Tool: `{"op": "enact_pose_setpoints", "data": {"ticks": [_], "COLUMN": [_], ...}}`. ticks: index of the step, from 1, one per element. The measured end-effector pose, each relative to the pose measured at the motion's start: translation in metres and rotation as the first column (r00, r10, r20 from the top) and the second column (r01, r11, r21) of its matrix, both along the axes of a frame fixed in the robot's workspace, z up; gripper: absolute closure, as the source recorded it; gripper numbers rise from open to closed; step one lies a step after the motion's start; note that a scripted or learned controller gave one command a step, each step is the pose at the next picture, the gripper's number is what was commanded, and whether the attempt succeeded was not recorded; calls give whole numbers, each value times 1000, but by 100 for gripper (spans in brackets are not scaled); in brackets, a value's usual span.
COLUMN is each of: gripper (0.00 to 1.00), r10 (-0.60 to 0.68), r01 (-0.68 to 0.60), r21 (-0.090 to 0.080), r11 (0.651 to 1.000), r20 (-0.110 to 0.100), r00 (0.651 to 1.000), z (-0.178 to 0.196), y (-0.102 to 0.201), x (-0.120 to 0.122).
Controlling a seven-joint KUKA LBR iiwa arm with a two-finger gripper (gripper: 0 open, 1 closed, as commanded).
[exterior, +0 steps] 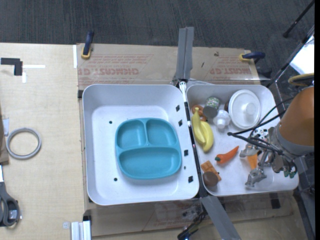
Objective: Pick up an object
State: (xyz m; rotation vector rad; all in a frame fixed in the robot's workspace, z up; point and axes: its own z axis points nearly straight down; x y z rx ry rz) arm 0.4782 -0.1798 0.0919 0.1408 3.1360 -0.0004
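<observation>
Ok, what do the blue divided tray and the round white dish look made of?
The blue tray: probably moulded plastic, matte, uniform colour with soft rounded dividers. The white dish: glossy, with bright highlights on its rim; ceramic or hard plastic, hard to tell from here.

Two bins [92, 149], one tray [148, 148], one banana [204, 134]

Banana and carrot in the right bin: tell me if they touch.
Apart. The camera view shows bare white bin floor between the banana and the carrot, which lies below and to its right.
</observation>
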Motion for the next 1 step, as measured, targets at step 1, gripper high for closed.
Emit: {"op": "enact_pose_setpoints", "data": {"ticks": [1], "gripper": [0], "r10": [18], "r01": [-18], "r21": [1], "r11": [1000], "r20": [1], "r00": [1000], "z": [0], "y": [48], "x": [45]}}
